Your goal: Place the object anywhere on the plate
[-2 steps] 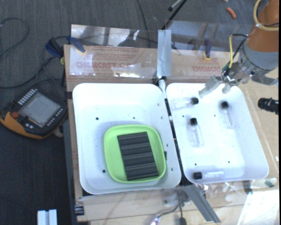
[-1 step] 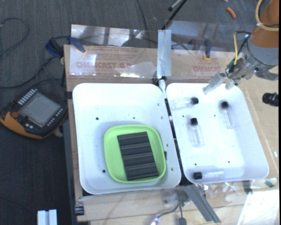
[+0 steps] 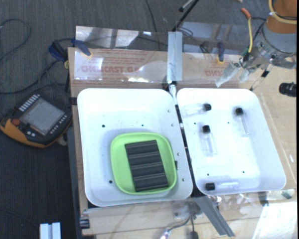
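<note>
We see the claw above the right bin's far rim, gripping a clear plastic vial | dark grey ridged block lies on the square green plate.

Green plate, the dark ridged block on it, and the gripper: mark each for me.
green plate point(image 3: 118, 148): camera view, bare left rim.
dark ridged block point(image 3: 146, 165): camera view, middle of its top.
gripper point(image 3: 232, 74): camera view, between the fingertips, above the right bin's far edge.

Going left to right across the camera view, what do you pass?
Pendant on the floor → left bin holding the green plate with the dark ridged block → right bin with clear vials → gripper at upper right.
</note>
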You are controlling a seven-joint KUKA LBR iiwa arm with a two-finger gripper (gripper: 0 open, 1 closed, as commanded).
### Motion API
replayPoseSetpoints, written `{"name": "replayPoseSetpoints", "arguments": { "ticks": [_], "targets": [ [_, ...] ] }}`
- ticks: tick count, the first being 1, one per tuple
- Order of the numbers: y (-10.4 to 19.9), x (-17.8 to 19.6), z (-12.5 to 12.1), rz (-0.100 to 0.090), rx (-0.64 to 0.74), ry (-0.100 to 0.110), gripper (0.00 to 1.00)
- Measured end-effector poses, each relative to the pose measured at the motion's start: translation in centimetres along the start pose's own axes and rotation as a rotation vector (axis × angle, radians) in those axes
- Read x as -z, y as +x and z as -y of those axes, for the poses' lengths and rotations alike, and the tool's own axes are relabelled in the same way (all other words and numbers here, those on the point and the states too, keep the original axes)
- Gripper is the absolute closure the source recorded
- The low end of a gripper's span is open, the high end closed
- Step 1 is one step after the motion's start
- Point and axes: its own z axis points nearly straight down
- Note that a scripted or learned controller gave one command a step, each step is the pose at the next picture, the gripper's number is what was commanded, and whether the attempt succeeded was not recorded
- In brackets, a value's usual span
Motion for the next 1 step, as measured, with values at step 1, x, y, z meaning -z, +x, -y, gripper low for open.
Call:
{"name": "replayPoseSetpoints", "arguments": {
  "ticks": [1],
  "targets": [
    [-3.44, -0.41, 1.01, 0.0, 0.006, 0.001, 0.0]
  ]
}}
